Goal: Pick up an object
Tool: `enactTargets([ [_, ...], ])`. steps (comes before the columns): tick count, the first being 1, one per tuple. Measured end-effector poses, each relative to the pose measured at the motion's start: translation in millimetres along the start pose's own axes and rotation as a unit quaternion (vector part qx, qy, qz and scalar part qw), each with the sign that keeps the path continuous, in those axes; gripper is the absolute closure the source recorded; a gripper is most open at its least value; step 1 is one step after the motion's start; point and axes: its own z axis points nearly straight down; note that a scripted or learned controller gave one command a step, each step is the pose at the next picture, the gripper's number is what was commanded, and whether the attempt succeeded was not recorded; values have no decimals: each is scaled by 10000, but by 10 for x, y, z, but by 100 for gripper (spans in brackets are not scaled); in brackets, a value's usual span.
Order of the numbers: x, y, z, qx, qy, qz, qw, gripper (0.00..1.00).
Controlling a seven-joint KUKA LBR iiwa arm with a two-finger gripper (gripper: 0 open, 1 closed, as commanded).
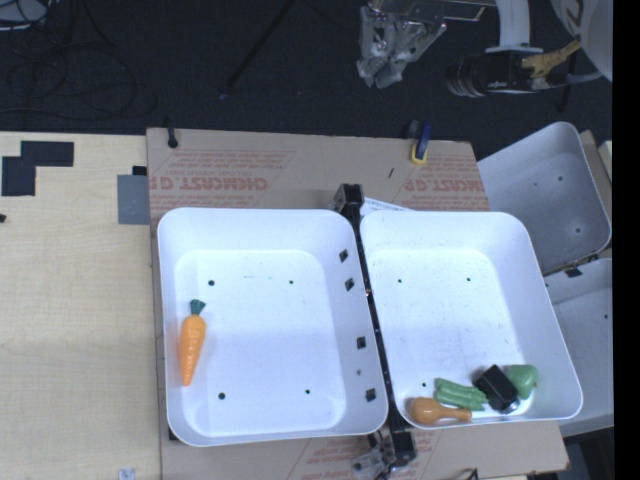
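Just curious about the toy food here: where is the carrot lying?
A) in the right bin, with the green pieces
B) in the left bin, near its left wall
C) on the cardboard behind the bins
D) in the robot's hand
B: the carrot lies alone by the left wall of the left bin, far from the cluster in the right bin.

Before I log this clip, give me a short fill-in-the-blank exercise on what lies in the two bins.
1. The toy carrot lies in the ____ bin, near its left wall.
2. The other bin holds its items bunched in its near-____ corner.
3. The small black object lies between two pieces coloured ____: a bean-pod-like piece and a piece by the wall.
4. The pear-shaped orange piece lies just ____ the bean-pod-like piece, toward the bin's near rim.

Missing words: left; right; green; below
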Motion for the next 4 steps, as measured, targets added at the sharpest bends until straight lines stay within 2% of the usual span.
enactTargets([
  [1,844,-10,56,43,0,-19,10000,100],
  [2,1021,-29,1908,126,-35,10,9999,100],
  [3,1192,-7,1556,30,-5,8,10000,100],
  [4,1188,-7,1320,29,-5,2,10000,100],
])
